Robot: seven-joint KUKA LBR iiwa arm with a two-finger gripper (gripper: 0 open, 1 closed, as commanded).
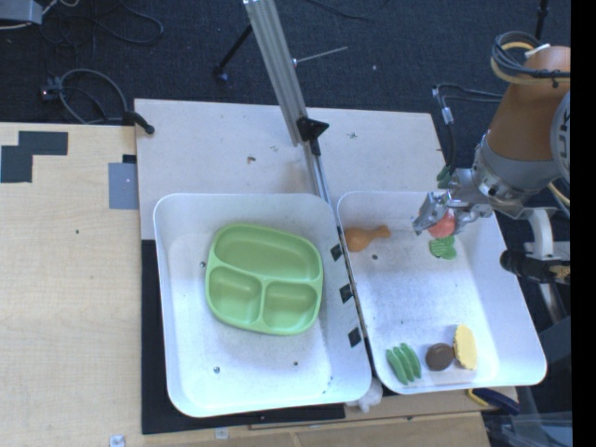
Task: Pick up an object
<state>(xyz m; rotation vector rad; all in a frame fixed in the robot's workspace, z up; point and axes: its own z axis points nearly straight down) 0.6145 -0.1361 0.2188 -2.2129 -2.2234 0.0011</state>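
Note:
My gripper [444, 216] hangs over the far part of the right bin [507, 291], reaching in from the right. A small toy with a red body and a green leafy end [444, 236] sits between its fingers, the red part at the fingertips and the green end just below them. The fingers are closed on the red part. I cannot tell whether the toy is clear of the bin floor. An orange drumstick-shaped toy [366, 237] lies to the gripper's left, near the wall between the bins.
At the right bin's near end lie a green ridged toy [403, 362], a brown round piece [439, 356] and a yellow piece [465, 346]. The left bin [177, 343] holds a green divided plate [264, 278]. A slanted metal bar [284, 63] rises behind the bins.

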